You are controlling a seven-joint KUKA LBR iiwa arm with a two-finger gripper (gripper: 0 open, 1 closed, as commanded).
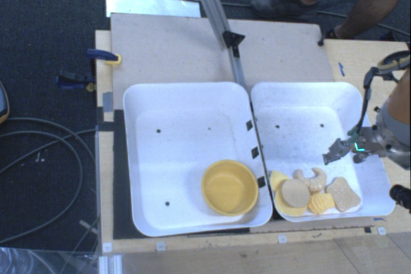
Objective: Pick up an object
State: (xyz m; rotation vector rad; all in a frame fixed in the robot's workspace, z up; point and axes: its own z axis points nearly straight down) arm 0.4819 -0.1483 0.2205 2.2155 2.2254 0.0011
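camera view: end effector (336, 152) above right bin (302, 99), near food pieces (316, 192)

place: robotics lab | cues: cables (45, 157) on dark carpet, clamp (103, 56) on bench (173, 48), white bins (148, 112)

Yellow bowl (230, 187) in white left bin (160, 106); tan and yellow pieces (316, 192) in white right bin (302, 106).

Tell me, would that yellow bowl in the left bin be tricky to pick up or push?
Probably a little. The yellow bowl looks like smooth, rigid plastic, so it would likely keep its shape but might slip. It sits upright on its base, so a push would probably slide it across the left bin rather than roll it. It looks light for its size.
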